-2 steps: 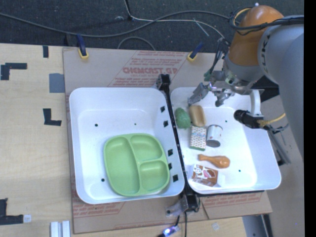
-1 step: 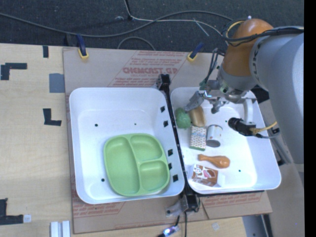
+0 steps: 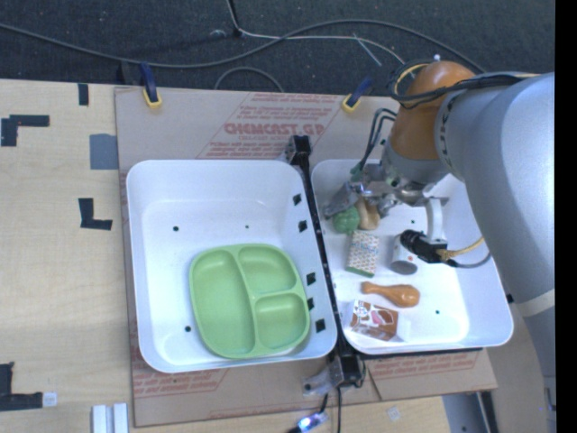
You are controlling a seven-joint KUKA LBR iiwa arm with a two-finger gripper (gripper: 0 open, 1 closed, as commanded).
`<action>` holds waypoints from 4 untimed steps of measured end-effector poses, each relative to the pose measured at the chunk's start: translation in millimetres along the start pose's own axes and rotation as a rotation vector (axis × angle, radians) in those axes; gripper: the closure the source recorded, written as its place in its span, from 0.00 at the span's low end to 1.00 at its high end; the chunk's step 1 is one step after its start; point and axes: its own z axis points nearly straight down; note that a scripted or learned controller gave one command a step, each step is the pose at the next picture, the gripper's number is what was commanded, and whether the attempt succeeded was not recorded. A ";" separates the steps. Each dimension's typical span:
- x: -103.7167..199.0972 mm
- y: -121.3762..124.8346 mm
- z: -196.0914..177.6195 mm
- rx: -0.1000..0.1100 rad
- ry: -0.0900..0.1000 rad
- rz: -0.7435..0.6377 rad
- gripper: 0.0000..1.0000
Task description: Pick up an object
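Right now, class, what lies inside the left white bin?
The left white bin holds a green divided plate with three compartments. Whatever lies under the plate is covered.

Both bins [image 3: 153, 206] are plain white with a few small black dots on their floors. The divided plate [image 3: 248, 300] is pale green all over. The cardboard sheet [image 3: 261, 129] beneath is tan with red print. The worktop [image 3: 54, 269] is light wood with dark blocky marks. In the other bin, a small box [image 3: 363, 253] has a fine green-and-white pattern, a drumstick-shaped toy [image 3: 392, 293] is orange, and a packet [image 3: 374, 320] is brown, red and white. The arm [image 3: 505, 152] is grey with an orange band [image 3: 424, 106]. Two clamps [image 3: 150, 93] are blue and yellow.
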 end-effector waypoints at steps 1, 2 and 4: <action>1.2 0.6 2.6 0.002 0.000 -0.001 0.00; 2.2 1.2 -7.1 0.000 0.001 -0.002 1.00; 10.9 13.5 -120.7 0.001 0.001 -0.001 1.00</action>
